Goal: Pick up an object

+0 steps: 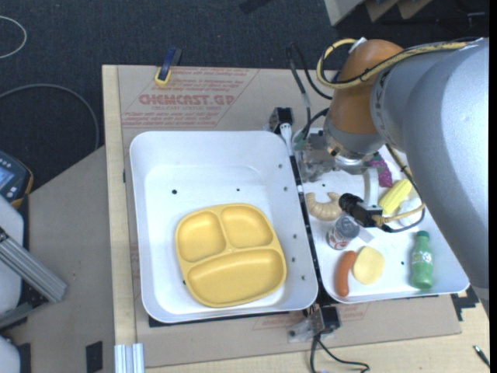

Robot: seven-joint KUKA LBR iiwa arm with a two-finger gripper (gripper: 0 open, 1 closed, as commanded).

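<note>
**Arm low over the crowded right bin, target not yet secured**

Camera view: the gripper (322,160) sits low at the right bin's (404,290) ten o'clock corner, hard by the wall shared with the left bin (147,208). Whether the jaws are open or closed cannot be told; the wrist hides them. The nearest object, a tan croissant (322,204), lies just beside the gripper at its six o'clock. Further toward five o'clock sit a small can (340,234), a sausage (343,273), a yellow lemon-like piece (369,265), a corn cob (394,196) and a green bottle (421,259). A yellow divided plate (229,253) lies in the left bin. A good grasp probably means centring over one item, clear of the wall and neighbours, before closing.
</note>
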